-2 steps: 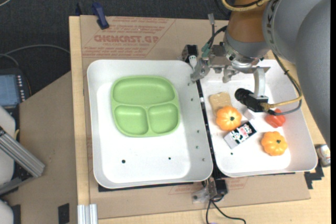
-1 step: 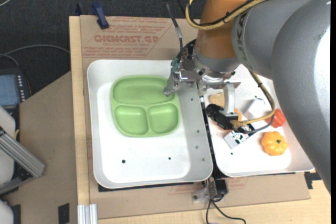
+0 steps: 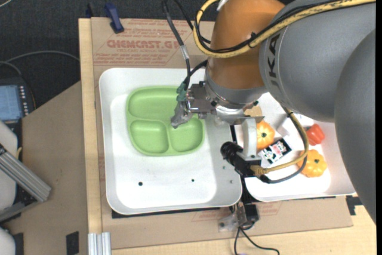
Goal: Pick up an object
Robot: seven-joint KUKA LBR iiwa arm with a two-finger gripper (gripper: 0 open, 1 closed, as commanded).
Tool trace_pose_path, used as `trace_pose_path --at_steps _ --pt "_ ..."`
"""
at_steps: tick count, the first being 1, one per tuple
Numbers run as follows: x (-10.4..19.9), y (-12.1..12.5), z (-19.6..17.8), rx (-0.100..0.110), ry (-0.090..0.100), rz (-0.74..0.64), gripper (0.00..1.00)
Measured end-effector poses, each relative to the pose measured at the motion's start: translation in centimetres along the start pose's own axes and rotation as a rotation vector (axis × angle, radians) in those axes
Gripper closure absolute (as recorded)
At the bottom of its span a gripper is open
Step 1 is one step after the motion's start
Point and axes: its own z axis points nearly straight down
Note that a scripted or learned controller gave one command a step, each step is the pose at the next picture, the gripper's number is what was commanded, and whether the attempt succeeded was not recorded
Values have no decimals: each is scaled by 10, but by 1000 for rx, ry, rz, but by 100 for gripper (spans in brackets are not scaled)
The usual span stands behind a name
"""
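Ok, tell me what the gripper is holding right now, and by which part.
Cannot be told. The gripper is low over the green tray in the left bin, but the view does not show anything gripped.

- Divided plate [image 3: 156, 121] lies in the left bin [image 3: 119, 188]
- Gripper [image 3: 181, 118] sits over the plate's right side
- Small toys [image 3: 313, 165] lie in the right bin [image 3: 298, 191], partly under the arm [image 3: 310, 51]

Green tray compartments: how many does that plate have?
3. The green tray in the left bin has one long compartment along the top and two smaller ones below, left and right. The arm overlaps its right edge, so part may be hidden.
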Motion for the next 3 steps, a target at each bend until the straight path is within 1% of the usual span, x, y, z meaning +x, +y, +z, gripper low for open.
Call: trace_pose_path --at_steps 1,2,3 --pt "-3 3 -7 -1 -1 6 100" --pt "42 -31 -55 -6 0 2 100" --pt "90 -35 -158 -15 5 -1 100"
